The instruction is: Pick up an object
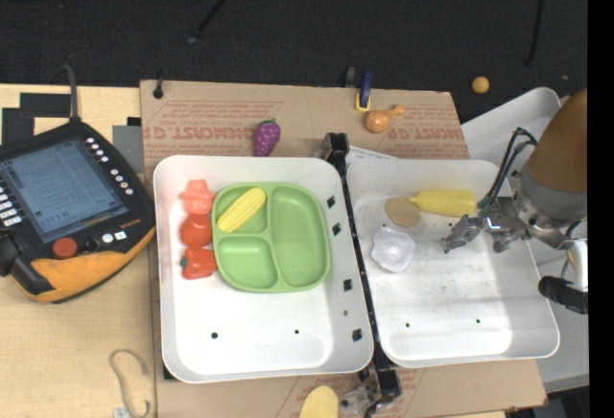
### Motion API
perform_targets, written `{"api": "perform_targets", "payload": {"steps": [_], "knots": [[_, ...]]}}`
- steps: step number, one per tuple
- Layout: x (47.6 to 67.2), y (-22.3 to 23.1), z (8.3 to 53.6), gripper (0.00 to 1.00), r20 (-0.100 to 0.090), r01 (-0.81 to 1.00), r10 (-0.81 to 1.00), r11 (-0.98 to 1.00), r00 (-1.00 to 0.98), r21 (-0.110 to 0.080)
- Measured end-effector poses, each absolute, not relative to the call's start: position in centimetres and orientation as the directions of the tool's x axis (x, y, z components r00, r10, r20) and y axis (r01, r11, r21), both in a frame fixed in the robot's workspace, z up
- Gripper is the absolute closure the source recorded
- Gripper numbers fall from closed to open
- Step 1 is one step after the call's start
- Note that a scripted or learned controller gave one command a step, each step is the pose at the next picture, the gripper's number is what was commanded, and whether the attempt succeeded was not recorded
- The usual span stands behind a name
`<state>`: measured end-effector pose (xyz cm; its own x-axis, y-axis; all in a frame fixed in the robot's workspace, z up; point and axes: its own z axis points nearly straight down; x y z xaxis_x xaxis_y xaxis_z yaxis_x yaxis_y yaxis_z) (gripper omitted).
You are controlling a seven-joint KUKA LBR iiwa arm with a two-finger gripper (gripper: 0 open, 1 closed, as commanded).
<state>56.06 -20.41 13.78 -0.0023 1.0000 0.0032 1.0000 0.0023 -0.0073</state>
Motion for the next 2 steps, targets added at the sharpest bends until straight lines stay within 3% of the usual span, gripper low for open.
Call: {"api": "perform_targets", "payload": {"steps": [1,2], "knots": [[56.1,-20.1,8.5,0.00,0.002,1.000,1.000,0.002,-0.002,-0.004],[56.1,-20.2,9.8,1.00,0.001,1.000,1.000,0.000,0.000,0.000]]}}
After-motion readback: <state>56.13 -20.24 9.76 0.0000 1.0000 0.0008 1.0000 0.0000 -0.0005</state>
